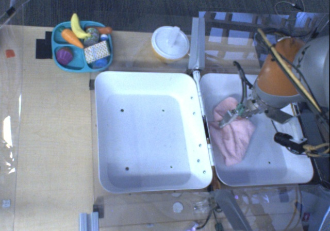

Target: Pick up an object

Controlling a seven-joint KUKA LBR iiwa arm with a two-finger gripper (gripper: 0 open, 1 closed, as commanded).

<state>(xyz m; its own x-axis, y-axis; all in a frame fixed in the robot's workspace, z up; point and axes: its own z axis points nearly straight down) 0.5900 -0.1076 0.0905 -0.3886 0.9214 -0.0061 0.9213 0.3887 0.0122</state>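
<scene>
I see the gripper (230, 117) down in the right bin (268, 170), its tips on the top of the pink cloth (234, 133). Can't tell how far it's open or if it has hold. Cloth lies crumpled at the bin's left side. Left bin (149, 132) alongside.

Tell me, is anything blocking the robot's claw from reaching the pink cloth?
Nothing visible is in the way. The gripper is already right at the pink cloth in the right bin, touching its upper edge. No other thing lies in that bin between them.
</scene>
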